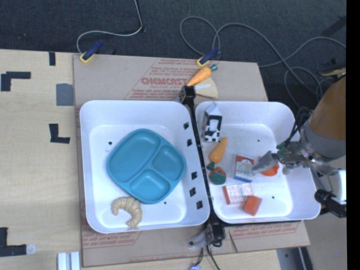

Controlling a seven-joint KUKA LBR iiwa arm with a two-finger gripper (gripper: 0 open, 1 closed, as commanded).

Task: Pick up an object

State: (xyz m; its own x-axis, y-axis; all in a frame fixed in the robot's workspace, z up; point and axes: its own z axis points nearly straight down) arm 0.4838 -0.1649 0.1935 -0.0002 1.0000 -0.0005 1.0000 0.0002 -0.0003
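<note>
Inside the right white bin (281,117), the gripper (264,163), its finger state impossible to tell, hovers beside a small red-and-white carton (243,168), likely light, rigid, best pinched across its 2 flat sides.

Carrot (199,76) outside bins, perhaps a toy

The arm reaches in from the right — jaws seemingly parted.

The arm (329,120) is cut off at the right edge, its gripper (269,162) hides part of a red thing (271,171) in the right bin (284,114), and the small box's (243,168) print is too small to read.
</note>
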